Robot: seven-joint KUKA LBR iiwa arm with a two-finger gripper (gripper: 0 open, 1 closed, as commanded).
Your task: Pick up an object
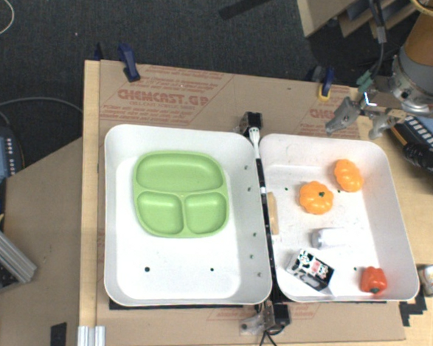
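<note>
Above the right bin's far rim, your gripper hangs with fingers spread, holding nothing. Nearest targets: two orange pumpkins, well below it. Their rounded sides may squirt from closing fingers; centre carefully.

Two smooth white plastic bins sit on a matt cardboard-brown worktop, one holding a glossy green plastic tray.

Illumination is bright, even and diffuse from overhead. The white bins approach overexposure and show little surface detail. Shadows beneath objects are soft and short. Focus is moderately soft throughout; the dark floor is grainy.
</note>
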